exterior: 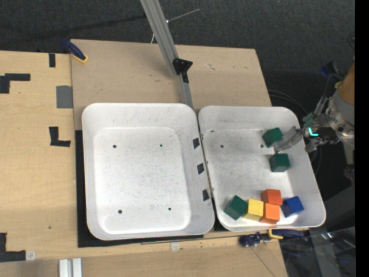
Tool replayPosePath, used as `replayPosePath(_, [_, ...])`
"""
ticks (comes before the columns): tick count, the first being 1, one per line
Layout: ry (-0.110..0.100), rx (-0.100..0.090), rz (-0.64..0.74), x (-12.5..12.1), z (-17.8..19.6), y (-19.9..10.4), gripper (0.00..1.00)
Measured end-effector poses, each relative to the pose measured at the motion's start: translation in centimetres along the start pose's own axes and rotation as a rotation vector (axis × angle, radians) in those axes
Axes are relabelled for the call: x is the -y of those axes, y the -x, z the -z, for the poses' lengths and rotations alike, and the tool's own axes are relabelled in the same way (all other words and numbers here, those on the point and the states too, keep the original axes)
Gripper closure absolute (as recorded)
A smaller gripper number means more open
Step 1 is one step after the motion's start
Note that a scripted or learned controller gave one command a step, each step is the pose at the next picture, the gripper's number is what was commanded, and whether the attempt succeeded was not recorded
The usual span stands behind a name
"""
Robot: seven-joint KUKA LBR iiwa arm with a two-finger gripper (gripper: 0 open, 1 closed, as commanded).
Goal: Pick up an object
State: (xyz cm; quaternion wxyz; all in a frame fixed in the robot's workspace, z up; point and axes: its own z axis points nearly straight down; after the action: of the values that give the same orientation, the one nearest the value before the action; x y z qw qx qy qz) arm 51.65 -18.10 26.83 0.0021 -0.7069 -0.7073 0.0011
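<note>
Right bin (230, 117): shallow white tray with rounded corners and a speckled, scuffed floor, lying on the pale wooden bench (219, 74).

Contents, far right part: a dark green cube (272, 136) near the far right corner, and a second green cube (279, 162) just nearer along the right wall, the two apart.

Contents, near right corner: a cluster of small matte blocks touching one another, namely a green block (235, 206), a yellow block (254, 208), two orange blocks (271, 203) stacked or overlapping, and a blue block (293, 205) against the right wall.

Left bin (138, 111): matching white tray, speckled.

Gripper (291, 138): grey metal, reaching over the right bin's right rim just beside the far green cube; whether its jaws are apart or together cannot be told.
</note>
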Motion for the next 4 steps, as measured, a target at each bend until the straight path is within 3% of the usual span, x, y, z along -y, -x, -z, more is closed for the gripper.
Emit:
replayPosePath(1, [0.003,0.001,0.002,-0.1,0.2,0.0,0.00])
replayPosePath(2, [-0.002,0.001,0.000,-1.0,-5.0,0.2,0.00])
replayPosePath(4, [-0.002,0.001,0.000,-0.4,-13.9,-0.2,0.00])
